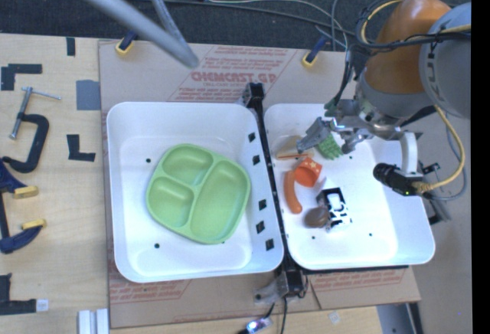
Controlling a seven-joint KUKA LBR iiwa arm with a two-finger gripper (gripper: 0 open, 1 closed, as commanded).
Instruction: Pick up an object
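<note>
My gripper (331,139) hangs over the upper left part of the right bin (398,237). Its two fingers are spread apart, so it is open. A small green leafy object (331,148) lies between and just below the fingertips, with a gap on each side. Just below it sit an orange block (308,171) and a long orange carrot-like piece (292,193). A brown lump (315,217) and a black-and-white object (334,206) lie near the bin's middle. A pale flat piece (285,146) rests by the bin's left wall.
The left bin (130,171) holds a green divided plate (199,192). A black divider (264,171) with clips runs between the bins. Cables and a black connector (394,177) hang at the right of the right bin. Clamps (27,141) lie on the bench at far left.
</note>
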